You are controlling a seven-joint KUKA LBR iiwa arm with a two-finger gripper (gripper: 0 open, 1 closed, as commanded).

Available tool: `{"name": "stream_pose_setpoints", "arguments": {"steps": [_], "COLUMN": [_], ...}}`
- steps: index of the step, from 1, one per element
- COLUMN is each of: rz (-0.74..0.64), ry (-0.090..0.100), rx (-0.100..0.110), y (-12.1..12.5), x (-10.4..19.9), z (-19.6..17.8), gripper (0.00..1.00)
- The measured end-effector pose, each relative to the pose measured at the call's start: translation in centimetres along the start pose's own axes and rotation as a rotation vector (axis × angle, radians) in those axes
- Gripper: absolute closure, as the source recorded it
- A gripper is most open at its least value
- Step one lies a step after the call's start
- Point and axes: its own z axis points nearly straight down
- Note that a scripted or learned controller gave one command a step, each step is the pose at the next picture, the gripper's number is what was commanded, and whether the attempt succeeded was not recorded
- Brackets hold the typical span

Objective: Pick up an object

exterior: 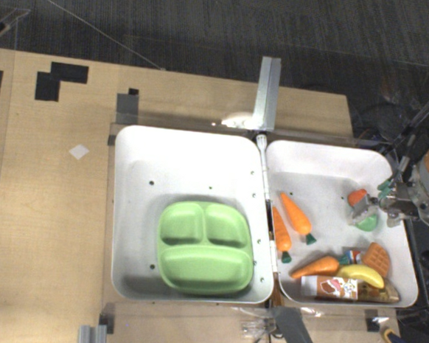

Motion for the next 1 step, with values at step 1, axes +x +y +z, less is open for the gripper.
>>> {"name": "stream_pose_setpoints", "arguments": {"steps": [1], "rz": [0.066], "ry": [-0.001], "rx": [-0.002], "y": [3.10], "x": [-0.42], "z": [11.96], "gripper": [0.00]}}
